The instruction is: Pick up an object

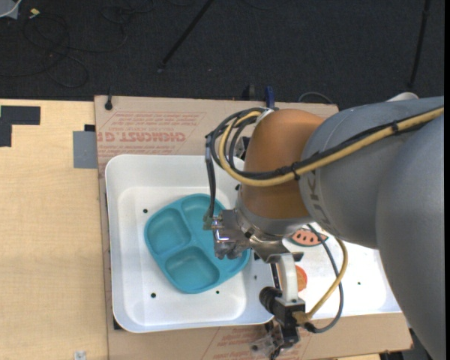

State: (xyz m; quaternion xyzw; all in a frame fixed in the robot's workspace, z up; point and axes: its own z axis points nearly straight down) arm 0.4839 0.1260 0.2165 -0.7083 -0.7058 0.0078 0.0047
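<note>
Arm (345, 178) over the bins, gripper (229, 238) at the blue tray (181, 246); grip state perhaps hidden, cannot tell.

Right bin (364, 276) (largely arm-hidden)

A single fixed camera hangs above the bench (37, 223) and looks down at a slant on the left bin (127, 276). It sits close, so the arm (345, 178), entering right of that bin, covers much of the frame.
</note>
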